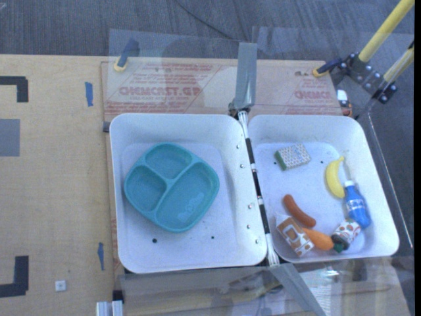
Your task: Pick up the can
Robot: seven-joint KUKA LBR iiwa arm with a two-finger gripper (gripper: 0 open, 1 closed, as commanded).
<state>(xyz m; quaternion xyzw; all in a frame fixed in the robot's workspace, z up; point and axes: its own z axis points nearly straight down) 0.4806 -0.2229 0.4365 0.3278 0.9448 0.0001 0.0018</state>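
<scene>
Two white bins are sitting side by side on the counter (52, 176). The left bin (125, 242) is holding one teal plate (172, 186). The right bin (378, 176) is holding seven items, one each: sponge (293, 155), banana (335, 178), bottle (356, 205), sausage (299, 210), carrot (320, 239), carton (293, 236), can (346, 232). The can, small with a patterned label, is lying near the front right corner, touching the bottle.

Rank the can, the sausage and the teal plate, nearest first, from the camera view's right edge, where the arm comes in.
1. Can, front right corner of the right bin.
2. Sausage, middle of the right bin.
3. Teal plate, in the left bin.
</scene>
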